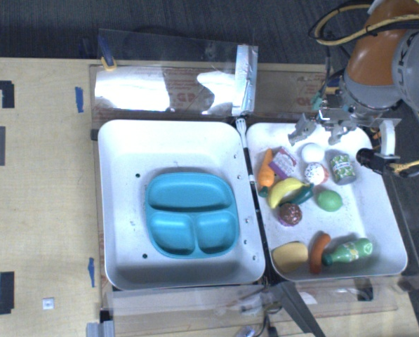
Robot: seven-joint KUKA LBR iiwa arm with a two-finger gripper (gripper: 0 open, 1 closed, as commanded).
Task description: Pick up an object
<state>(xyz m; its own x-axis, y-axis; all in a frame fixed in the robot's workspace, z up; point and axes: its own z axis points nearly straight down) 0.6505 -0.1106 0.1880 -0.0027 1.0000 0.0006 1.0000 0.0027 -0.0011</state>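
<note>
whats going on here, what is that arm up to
A grey and orange robot arm reaches in from the right, and its gripper hangs over the back of the right bin, with nothing between its fingers. That bin holds a pile of toy food: a banana, a carrot, a white egg, a green lime, a small can and a green bottle. The left bin holds a blue divided tray. Nothing has been picked up yet.
</note>
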